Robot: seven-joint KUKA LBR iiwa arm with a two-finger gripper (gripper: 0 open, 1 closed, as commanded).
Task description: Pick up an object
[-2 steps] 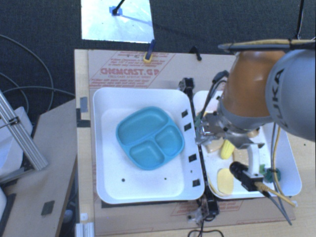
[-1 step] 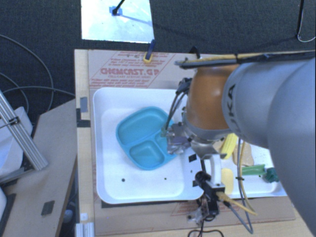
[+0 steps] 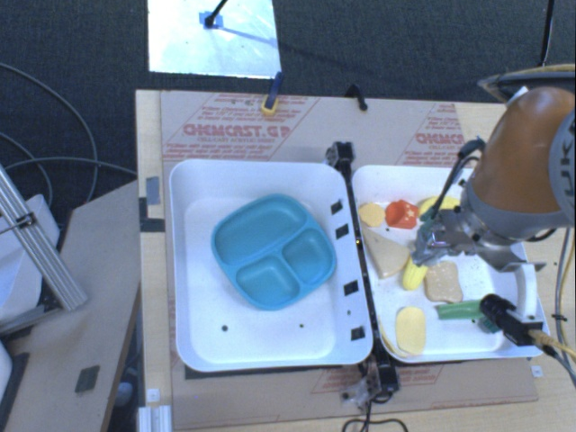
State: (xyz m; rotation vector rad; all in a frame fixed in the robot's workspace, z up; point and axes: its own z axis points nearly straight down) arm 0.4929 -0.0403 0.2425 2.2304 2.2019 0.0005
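Over the right bin [image 3: 522,282], the gripper [image 3: 430,246] hangs just above a small yellow toy [image 3: 413,275], but whether it grips it is unclear.

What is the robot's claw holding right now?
It cannot be told. The gripper is low in the right bin, just above a small yellow piece, but no hold is visible.

Robotics lab, bench [image 3: 243,120] with two white bins [image 3: 193,241], loose cables [image 3: 54,106], aluminium framing [image 3: 36,241], dark carpet floor
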